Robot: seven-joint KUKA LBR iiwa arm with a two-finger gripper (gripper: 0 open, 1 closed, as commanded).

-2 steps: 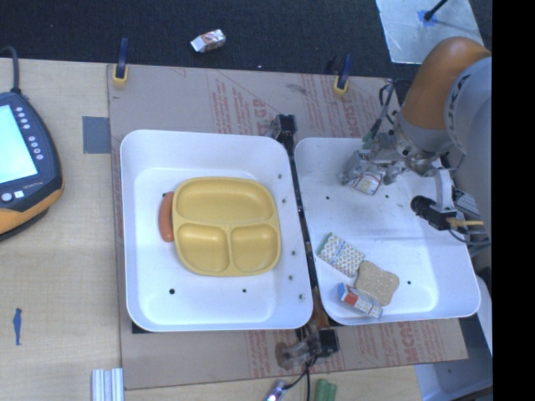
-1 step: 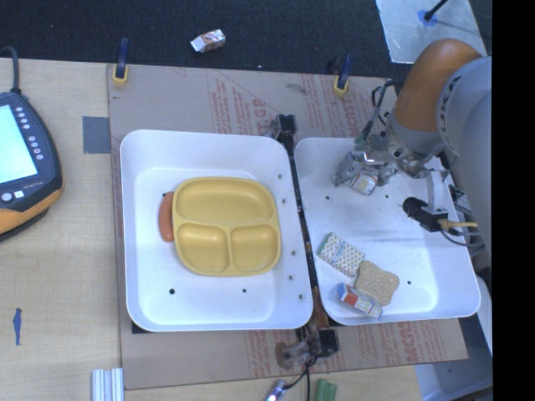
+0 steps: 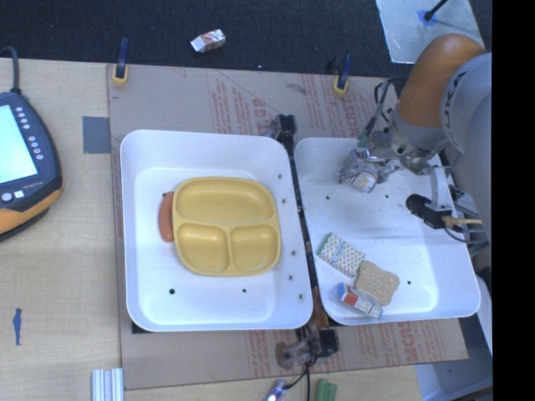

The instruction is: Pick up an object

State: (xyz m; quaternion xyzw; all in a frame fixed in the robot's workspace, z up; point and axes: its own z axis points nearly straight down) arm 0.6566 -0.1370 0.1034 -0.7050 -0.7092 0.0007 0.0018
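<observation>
My gripper [image 3: 361, 175] hangs low over the far part of the right bin [image 3: 418, 249], close to its back wall. A small pale thing sits right at its tip, and I cannot make out whether it is held. Toward the bin's near left corner lie a patterned packet [image 3: 340, 254], a tan slice-shaped piece [image 3: 378, 282] and a small red, white and blue tube [image 3: 359, 301]. In the left bin [image 3: 142, 274] a yellow divided plate [image 3: 226, 225] lies flat, with an orange sausage-like object [image 3: 166, 216] tucked against its left edge.
The grey arm with its orange band [image 3: 439, 78] comes in over the right bin's far right corner. A black part [image 3: 426, 210] juts over the bin's right side. A handheld pendant [image 3: 25, 161] lies at the bench's left. A wrapper [image 3: 208, 41] lies beyond the bench.
</observation>
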